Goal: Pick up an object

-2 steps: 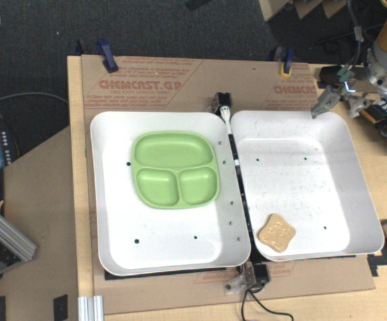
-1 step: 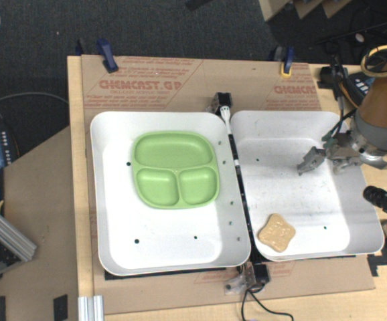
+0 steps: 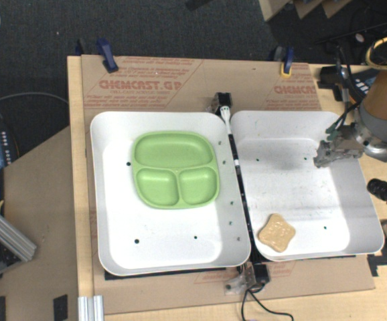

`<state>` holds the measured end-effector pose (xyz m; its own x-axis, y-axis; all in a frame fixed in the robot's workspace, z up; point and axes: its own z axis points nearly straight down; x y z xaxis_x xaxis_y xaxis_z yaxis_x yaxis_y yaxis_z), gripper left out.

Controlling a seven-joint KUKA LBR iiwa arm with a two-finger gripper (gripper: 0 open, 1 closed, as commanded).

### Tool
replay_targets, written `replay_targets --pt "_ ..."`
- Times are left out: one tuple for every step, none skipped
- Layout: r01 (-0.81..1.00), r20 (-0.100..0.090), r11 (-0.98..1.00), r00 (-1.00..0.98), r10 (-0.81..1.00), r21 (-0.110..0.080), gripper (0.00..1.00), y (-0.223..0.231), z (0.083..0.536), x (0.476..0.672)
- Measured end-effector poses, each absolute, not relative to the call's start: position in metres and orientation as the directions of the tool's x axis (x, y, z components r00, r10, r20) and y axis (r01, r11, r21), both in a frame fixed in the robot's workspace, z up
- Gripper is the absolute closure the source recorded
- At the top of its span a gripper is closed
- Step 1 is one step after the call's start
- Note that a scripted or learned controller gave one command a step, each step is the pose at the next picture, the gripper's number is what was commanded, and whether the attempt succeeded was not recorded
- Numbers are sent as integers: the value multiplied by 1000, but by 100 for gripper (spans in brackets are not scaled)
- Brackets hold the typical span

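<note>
Jaws' spread can't be told; they hover at three o'clock in the right bin (image 3: 354,199). Descend squarely over the biscuit (image 3: 276,233) at six.

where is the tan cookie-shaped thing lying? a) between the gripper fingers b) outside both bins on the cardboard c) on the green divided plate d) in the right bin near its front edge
d: the tan cookie-shaped thing lies on the floor of the right bin near its front edge, apart from the green divided plate in the left bin and well away from the gripper.
</note>
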<state>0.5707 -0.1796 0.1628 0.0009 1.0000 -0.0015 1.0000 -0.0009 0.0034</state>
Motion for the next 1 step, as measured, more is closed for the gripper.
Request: replay_targets --pt "1000 -6 1 -1 1000 18 100 -177 354 541"
